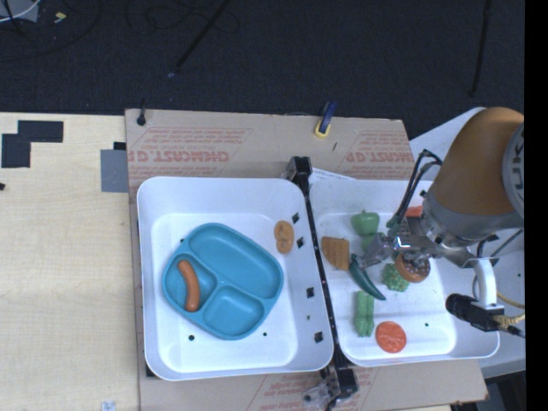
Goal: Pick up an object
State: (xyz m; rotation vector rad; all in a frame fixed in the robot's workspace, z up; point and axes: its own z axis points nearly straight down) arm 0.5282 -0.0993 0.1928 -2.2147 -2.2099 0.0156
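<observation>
We see the gripper point(387, 255) low in the right bin point(428, 349), among crowded toy food: green pepper point(366, 223), dark chili point(366, 279), broccoli point(394, 276). Finger state: cannot tell. Risk: crowding means a pinch could catch 2 items or nudge the chili aside, closing on nothing

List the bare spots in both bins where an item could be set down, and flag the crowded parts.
Left bin: bare floor along the front wall below the blue tray, and top right above the orange piece. Right bin: a patch right of the tomato. Crowded: the right bin's centre, around the gripper, dark green pepper and brown piece.
</observation>
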